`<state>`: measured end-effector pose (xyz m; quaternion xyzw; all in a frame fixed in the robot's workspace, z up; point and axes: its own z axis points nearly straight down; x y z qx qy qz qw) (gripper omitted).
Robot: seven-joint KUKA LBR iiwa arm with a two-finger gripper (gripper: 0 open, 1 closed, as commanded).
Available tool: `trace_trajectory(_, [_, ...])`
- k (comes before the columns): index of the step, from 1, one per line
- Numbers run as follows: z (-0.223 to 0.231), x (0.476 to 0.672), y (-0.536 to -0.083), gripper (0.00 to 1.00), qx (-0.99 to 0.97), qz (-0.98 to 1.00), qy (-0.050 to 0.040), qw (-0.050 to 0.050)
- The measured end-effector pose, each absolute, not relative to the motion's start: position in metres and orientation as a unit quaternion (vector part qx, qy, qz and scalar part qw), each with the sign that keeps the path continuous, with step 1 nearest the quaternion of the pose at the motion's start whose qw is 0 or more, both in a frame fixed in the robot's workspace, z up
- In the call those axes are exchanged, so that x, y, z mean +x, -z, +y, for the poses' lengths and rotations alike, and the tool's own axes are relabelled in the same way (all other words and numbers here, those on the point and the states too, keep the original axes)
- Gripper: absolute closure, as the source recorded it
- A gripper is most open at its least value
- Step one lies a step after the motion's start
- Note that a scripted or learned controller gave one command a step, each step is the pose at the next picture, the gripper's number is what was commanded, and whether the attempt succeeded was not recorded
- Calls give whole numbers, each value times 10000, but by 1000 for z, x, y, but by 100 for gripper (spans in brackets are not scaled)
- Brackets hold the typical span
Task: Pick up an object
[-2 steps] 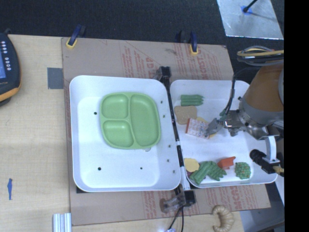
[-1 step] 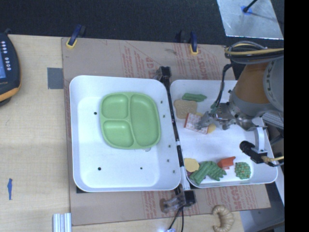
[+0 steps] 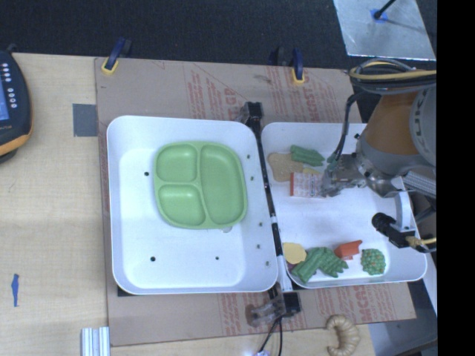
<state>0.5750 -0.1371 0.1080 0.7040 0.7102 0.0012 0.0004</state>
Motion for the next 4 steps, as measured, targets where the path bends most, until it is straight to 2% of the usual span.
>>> trace_trajectory(1, [-106, 543, -91, 100, 7048, 7094, 20, -22])
trace_trajectory(2, [-86, 600, -195, 100, 7052, 7090, -5, 11])
trace_trajectory(3, [-118, 612, -95, 100, 7058, 7084, 10, 2])
trace_trajectory(4, [-152, 575, -91, 100, 7057, 7085, 16, -21])
